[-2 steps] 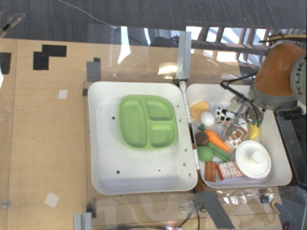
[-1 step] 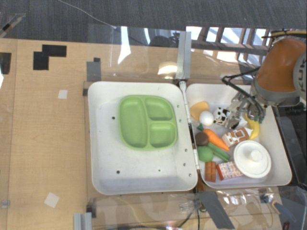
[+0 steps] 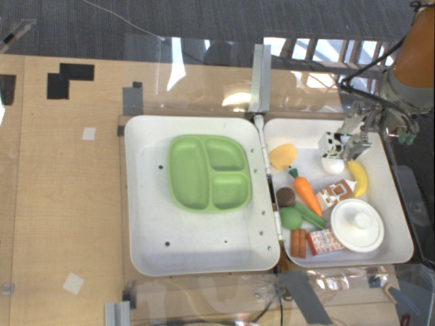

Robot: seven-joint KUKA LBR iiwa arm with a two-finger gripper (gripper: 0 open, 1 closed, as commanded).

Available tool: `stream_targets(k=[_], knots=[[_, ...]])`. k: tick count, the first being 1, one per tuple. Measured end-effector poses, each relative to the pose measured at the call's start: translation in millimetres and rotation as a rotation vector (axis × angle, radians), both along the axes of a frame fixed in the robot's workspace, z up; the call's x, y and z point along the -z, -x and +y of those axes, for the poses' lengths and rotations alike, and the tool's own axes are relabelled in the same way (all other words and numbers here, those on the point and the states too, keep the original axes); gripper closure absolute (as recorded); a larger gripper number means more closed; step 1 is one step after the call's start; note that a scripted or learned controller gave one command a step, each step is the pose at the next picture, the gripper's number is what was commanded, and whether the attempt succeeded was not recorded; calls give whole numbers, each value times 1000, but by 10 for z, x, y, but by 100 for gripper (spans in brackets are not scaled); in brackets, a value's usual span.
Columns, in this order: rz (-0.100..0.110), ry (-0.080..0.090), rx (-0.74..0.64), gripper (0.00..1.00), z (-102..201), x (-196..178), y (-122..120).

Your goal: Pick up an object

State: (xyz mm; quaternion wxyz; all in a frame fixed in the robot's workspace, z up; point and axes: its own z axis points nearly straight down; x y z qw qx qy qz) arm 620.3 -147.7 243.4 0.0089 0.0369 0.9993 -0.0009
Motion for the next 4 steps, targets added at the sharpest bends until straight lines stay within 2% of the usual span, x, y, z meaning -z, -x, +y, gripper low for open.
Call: stream_targets(k=[1, 2, 3, 4], knots=[[5, 3, -167, 100, -584, -198, -209], [5, 2, -168, 0, -569, -196, -213], [-10, 12, -282, 0, -595, 1144, 57], [-30, 15, -312, 0, 94, 1298, 111]])
